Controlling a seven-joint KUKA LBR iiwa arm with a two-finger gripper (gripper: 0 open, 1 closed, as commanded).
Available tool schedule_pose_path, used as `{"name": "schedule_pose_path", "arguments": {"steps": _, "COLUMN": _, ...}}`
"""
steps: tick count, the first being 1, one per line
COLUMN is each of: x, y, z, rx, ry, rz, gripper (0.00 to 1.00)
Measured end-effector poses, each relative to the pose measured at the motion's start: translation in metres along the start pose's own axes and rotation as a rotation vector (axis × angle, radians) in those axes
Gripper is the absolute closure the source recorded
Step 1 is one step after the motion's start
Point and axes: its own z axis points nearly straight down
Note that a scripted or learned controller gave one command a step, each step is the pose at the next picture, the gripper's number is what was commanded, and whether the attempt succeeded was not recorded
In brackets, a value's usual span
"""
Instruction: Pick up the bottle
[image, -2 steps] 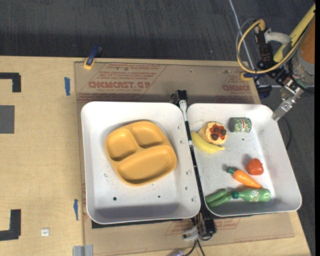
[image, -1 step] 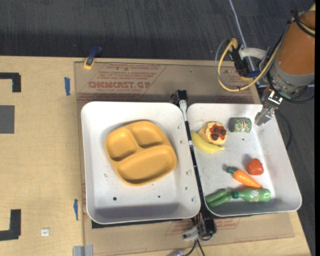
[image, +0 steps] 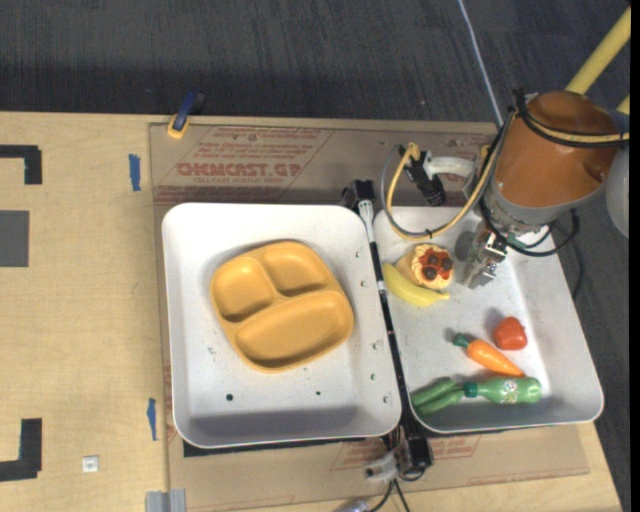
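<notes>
The bottle (image: 508, 390) is light green with a pale label. It lies on its side near the front edge of the right bin (image: 560, 300). My gripper (image: 480, 260) hangs over the back half of that bin, just right of a small tart, well behind the bottle. Its fingers stand open with nothing between them. The orange band of the arm (image: 550, 150) rises behind it.
A dark green vegetable (image: 438, 396) touches the bottle's left end. A carrot (image: 490, 355) and a red tomato (image: 510, 333) lie just behind the bottle. A banana (image: 412, 290) and tart (image: 432, 264) sit by the bin's left wall. The left bin (image: 190, 300) holds a yellow divided tray (image: 283, 303).
</notes>
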Motion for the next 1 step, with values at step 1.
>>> {"name": "schedule_pose_path", "arguments": {"steps": 1, "x": -0.0274, "y": 0.0664, "z": -0.0808, "rx": 0.001, "ry": 0.001, "rz": -0.254, "gripper": 1.0}}
